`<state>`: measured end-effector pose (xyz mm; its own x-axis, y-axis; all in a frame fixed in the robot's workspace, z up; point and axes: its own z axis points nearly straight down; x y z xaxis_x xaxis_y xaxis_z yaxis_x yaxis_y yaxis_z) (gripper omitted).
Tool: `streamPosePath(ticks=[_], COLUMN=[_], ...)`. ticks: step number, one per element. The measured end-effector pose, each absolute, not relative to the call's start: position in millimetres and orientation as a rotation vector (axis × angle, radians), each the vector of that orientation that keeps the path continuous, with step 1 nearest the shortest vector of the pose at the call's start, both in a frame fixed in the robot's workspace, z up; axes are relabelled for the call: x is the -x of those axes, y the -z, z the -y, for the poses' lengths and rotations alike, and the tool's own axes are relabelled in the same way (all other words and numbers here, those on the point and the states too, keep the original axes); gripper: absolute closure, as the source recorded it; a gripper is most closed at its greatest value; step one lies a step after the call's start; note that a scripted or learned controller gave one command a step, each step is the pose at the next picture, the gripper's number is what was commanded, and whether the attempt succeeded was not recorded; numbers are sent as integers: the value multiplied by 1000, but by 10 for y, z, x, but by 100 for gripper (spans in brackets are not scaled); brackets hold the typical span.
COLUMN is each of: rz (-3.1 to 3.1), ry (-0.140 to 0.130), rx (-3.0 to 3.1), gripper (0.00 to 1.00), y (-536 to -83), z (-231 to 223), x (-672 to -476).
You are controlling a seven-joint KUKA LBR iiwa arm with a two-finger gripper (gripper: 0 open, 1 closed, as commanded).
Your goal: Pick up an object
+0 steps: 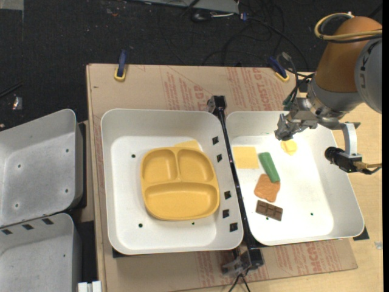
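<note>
The right bin (pixel 340 224) is a shallow white tray of smooth plastic with rounded corners. In it lie five small things. A pale yellow flat square (pixel 245 157) lies near the divider between the bins. Just beside it is a green bar (pixel 268 166), long and narrow; its long axis runs from upper left to lower right in the view, at a slight tilt. Its lower end touches or overlaps an orange piece (pixel 267 188) with a rough, crumbly look and an uneven outline. Below that lies a dark brown bar (pixel 269 210), flat and divided in small squares like chocolate, with its long axis nearly across the view. A small yellow block (pixel 289 146) sits near the far wall of the bin.

The end effector (pixel 289 129) hangs just above this yellow block, under the grey wrist and the orange band of the arm. Whether its fingers are wide or narrow, one cannot tell; the view shows nothing between them.

The left bin (pixel 115 181) carries a yellow plate (pixel 180 184) of glossy plastic with three compartments.

Both bins rest on a bench (pixel 158 84) covered with brown board with red print, held by clamps. Around it the floor (pixel 55 35) is dark, with cables.
</note>
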<state>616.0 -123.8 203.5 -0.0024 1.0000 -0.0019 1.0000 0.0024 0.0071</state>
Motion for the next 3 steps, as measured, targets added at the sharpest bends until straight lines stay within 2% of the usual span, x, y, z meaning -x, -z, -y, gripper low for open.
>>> streamPosePath(ticks=[1,2,3], rz=[-2221,-2231,-2232], ry=[-6,1,0], rx=[-2214,-2216,-2214], gripper=[100,100,100], y=[-2550,-2406,-2374], z=[1239,744,167], x=[-6174,-6056,-6033])
